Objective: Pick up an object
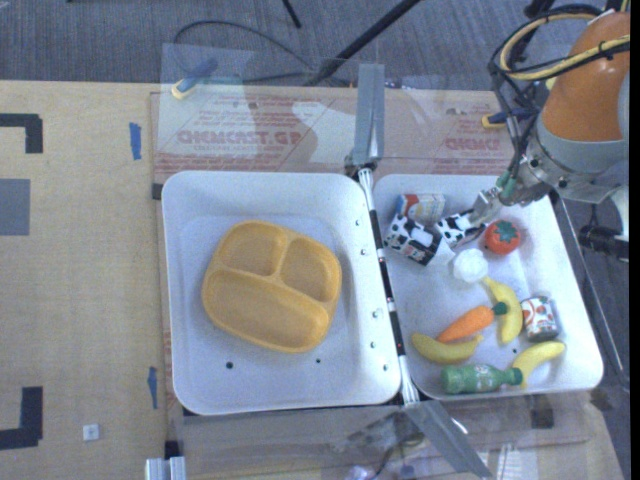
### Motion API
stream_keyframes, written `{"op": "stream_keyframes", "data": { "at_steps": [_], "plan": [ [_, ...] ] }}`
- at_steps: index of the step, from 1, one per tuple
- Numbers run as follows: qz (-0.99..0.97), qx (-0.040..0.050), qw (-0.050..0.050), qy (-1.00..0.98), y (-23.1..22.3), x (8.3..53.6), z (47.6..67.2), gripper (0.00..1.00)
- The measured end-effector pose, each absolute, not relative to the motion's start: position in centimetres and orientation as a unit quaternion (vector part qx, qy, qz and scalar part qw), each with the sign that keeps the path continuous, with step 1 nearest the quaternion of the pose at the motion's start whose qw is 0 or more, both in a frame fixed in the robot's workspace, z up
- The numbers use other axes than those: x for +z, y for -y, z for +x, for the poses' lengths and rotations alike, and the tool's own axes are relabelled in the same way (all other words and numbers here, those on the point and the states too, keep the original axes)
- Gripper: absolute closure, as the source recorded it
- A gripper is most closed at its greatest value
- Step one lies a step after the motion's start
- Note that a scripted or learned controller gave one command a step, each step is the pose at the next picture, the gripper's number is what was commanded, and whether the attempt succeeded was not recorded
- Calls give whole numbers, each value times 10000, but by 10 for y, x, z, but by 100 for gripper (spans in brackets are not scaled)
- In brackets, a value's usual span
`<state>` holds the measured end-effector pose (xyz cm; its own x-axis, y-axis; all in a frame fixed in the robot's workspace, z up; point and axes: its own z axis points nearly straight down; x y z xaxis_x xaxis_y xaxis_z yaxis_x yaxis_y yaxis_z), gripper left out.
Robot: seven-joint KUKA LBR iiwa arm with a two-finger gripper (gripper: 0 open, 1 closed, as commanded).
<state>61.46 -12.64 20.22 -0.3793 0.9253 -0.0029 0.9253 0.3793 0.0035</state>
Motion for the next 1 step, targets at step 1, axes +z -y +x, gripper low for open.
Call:
{"op": "stream_keyframes", "data": {
  "at_steps": [1],
  "plan": [
    [6147,4,28,-7888,193,197,640,100]
  ]
}}
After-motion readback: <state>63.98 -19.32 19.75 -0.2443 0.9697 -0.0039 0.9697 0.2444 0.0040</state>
